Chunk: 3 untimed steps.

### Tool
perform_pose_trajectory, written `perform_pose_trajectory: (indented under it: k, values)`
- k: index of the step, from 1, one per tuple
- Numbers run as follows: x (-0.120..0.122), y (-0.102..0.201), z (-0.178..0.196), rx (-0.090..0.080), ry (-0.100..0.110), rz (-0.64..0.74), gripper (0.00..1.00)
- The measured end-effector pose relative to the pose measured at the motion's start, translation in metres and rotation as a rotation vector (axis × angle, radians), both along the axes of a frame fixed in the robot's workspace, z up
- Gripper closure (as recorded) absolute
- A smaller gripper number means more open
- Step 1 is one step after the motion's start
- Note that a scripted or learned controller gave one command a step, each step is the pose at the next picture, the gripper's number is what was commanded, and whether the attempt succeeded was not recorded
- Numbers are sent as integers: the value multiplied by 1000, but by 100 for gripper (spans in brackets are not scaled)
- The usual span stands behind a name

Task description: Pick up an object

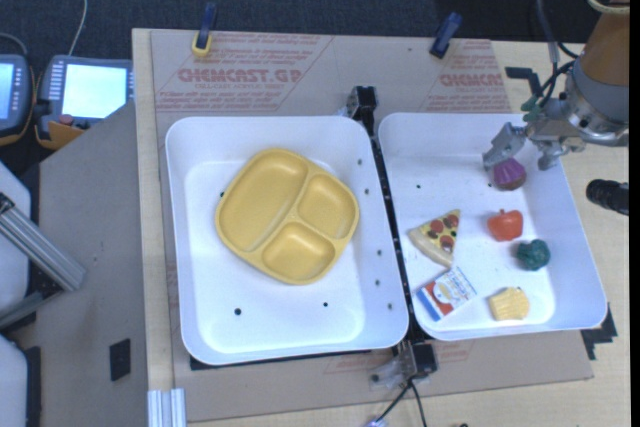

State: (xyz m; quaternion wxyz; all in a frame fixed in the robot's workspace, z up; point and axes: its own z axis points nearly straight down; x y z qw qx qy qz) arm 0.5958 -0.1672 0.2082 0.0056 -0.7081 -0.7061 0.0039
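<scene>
The fingers stand spread apart, gripping nothing, with the purple fruit just below them in the right bin. Best to lower straight, straddle it centrally, then close firmly.

- Both bins are plain white: the left bin and the right bin.
- The divided plate is a soft mustard yellow all over.
- The pizza slice is pale yellow with red dots.
- The small carton is white with red and blue print.
- The tomato-like piece is orange-red.
- The broccoli-like piece is dark green.
- The blocky piece is yellow.
- The round piece is purple.
- The gripper is grey metal.
- The board is tan with faded red lettering.
</scene>
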Motion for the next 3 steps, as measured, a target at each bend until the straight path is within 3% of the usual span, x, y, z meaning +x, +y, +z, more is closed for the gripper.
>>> perform_pose_trajectory:
  k: [1, 3]
  values:
    - [3, 0, 8, -3, -13, 3, 0]
    - [8, -8, -83, -1, -8, 2, 0]
